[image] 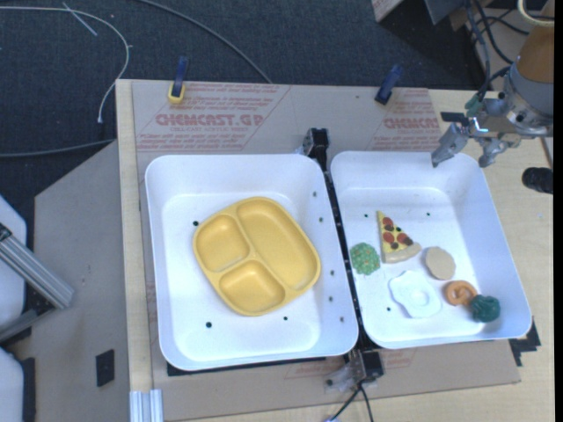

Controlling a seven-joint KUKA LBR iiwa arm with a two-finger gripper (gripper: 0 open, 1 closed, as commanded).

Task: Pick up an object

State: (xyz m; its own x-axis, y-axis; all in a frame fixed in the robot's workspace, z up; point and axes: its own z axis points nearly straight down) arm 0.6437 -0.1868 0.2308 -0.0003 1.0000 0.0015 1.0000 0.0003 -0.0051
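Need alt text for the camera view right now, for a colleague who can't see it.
The gripper hangs open over the right bin's far corner, holding nothing. That bin holds a toy pizza slice, broccoli and other play food; the left bin holds a yellow divided tray.

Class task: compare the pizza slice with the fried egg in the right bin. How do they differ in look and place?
The pizza slice is a yellow wedge with red dots; the fried egg is a white, rounded blob. The pizza slice lies farther from the camera, mid-bin; the fried egg lies nearer the bin's front edge. The pizza slice sits beside the green broccoli; the fried egg sits beside the donut. Both lie flat in the right bin.
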